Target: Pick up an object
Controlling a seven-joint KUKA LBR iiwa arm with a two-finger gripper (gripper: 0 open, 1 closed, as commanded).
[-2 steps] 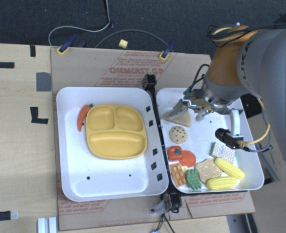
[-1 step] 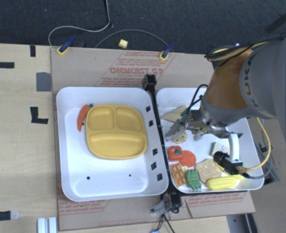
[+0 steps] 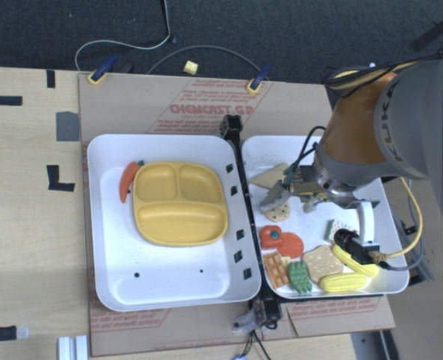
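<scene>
Over right bin [image 3: 372, 287]: 1 gripper [image 3: 275, 199]; left bin [image 3: 105, 201]: 1 yellow tray [image 3: 180, 202], 1 carrot [image 3: 128, 180]

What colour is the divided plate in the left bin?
Yellow; the divided plate shows best in the camera view.

Robotics lab, taped cardboard bench [image 3: 206, 107], loose cables [image 3: 161, 21], toy-food bins [image 3: 101, 201]

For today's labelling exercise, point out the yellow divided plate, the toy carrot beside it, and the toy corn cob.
yellow divided plate [image 3: 180, 202]: camera view, on its centre divider.
toy carrot [image 3: 128, 181]: camera view, mid orange body.
toy corn cob [image 3: 344, 282]: camera view, middle of the cob.
</scene>
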